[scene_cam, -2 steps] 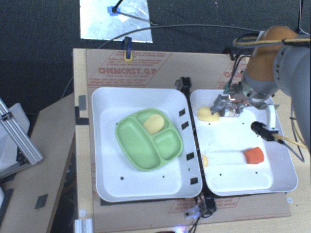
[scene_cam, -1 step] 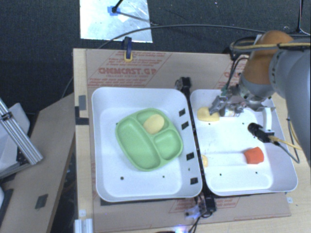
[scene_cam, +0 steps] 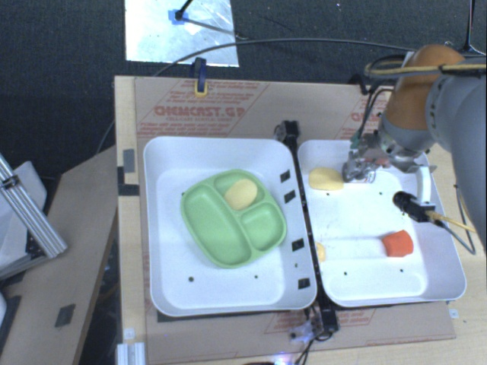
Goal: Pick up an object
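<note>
orange block [scene_cam: 397, 243] near front; claw [scene_cam: 359, 171] low beside yellow piece [scene_cam: 326, 179].

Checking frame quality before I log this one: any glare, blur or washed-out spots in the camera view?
Camera view: strong glare on the shiny sheet at the top; the white bins are bright but their edges stay readable; the gripper looks soft and its fine detail is lost; the green tray and orange block are evenly lit with faint shadows.
</note>
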### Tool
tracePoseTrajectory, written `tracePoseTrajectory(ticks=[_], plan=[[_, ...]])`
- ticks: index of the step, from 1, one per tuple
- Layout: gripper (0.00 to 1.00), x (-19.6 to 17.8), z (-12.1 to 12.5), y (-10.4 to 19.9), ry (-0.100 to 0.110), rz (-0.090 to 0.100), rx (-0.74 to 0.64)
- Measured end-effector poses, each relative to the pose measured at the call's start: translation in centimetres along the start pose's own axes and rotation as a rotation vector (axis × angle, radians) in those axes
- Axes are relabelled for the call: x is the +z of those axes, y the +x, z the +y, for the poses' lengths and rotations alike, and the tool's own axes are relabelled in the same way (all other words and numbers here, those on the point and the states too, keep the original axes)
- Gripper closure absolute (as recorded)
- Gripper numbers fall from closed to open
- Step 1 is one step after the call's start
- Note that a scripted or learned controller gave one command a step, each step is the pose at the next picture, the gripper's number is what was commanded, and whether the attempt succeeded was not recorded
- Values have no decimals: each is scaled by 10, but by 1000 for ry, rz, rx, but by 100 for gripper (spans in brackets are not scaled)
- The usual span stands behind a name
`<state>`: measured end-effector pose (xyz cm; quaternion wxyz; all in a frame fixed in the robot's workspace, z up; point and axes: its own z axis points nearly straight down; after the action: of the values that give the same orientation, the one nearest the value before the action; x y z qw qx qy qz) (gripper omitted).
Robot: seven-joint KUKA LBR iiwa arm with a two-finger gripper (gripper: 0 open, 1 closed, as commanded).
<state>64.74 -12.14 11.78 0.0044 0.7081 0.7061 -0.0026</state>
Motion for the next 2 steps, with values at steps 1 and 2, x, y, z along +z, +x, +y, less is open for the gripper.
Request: tracePoseTrajectory(ticks=[1,2], plan=[[100,-65,0,0,-6,9,-2],[100,-110,1,-1,-2,9,-6]])
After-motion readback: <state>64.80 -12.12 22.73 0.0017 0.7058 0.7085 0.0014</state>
